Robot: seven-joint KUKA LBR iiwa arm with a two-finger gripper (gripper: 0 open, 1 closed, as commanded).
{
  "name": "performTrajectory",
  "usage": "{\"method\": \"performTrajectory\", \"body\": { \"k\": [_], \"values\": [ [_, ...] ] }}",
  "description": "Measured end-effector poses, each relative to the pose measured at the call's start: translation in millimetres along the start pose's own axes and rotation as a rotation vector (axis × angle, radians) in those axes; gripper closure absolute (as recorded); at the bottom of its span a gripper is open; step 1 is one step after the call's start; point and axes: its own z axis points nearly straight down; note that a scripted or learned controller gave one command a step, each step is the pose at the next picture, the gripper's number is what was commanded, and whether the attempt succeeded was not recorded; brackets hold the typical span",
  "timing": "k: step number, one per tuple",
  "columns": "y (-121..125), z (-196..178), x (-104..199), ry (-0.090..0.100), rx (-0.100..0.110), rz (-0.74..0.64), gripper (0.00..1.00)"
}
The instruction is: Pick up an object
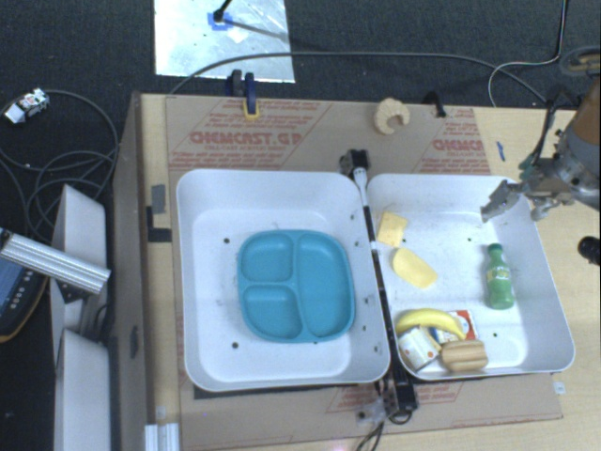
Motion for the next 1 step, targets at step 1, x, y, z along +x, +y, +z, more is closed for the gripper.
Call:
{"method": "performTrajectory", "body": {
  "k": [1],
  "values": [
    [1.2,141.7,-14.2,-0.001,-0.001,0.002,0.00]
  ]
}}
